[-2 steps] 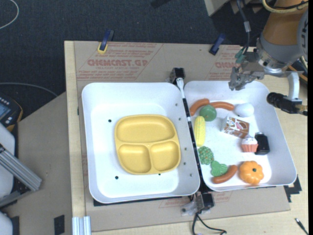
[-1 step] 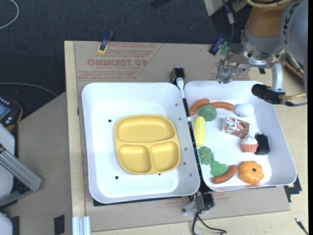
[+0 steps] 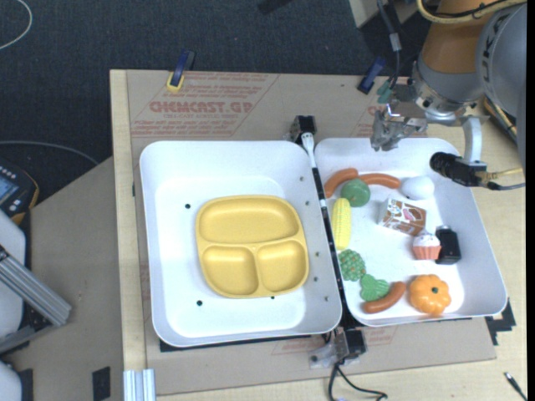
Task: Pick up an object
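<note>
right, nearest me the right bin (image 3: 491, 261) holds a pumpkin (image 3: 429, 294), cupcake (image 3: 425, 246), corn (image 3: 341, 223) and sausages; the left bin (image 3: 159, 224) holds a yellow tray (image 3: 251, 245). beyond, the gripper (image 3: 389, 137) hovers over the far rim, grip unclear.

A tray (image 3: 251, 245) lies in the left bin (image 3: 163, 174). The right bin (image 3: 481, 249) holds toy food: corn (image 3: 341, 222) along its left wall, a pumpkin (image 3: 429, 294) at the front right, a cupcake (image 3: 425, 246) behind it.
</note>
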You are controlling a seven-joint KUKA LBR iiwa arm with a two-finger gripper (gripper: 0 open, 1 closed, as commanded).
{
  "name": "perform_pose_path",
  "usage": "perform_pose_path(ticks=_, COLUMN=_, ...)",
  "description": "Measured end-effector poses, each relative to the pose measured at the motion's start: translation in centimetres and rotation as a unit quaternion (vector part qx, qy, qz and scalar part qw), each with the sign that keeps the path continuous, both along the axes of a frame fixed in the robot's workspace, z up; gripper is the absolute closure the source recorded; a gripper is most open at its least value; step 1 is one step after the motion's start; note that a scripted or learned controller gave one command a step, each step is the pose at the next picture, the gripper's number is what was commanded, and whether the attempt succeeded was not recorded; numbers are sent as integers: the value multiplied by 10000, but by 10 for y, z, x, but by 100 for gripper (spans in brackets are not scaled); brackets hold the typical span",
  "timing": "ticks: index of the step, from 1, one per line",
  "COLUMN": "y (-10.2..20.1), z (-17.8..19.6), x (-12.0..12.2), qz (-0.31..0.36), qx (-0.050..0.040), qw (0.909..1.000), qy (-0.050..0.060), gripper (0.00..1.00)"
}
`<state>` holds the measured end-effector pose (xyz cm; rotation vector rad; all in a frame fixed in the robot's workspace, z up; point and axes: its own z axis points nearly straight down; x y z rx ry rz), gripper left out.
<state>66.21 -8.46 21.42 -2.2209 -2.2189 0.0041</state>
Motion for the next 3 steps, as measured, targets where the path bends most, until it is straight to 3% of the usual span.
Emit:
perform_pose_path(ticks=1, y=-2, z=22, x=-2, qz=4, qx=-7, qw=10000, qy=-42, gripper=100)
perform_pose_path(ticks=2, y=8, z=18, x=-2, qz=11, qx=-1, qw=10000, qy=-18, gripper=100)
perform_pose_path(ticks=3, y=-2, z=15, x=8, qz=2, qx=-12, qw=10000, qy=-39, gripper=100)
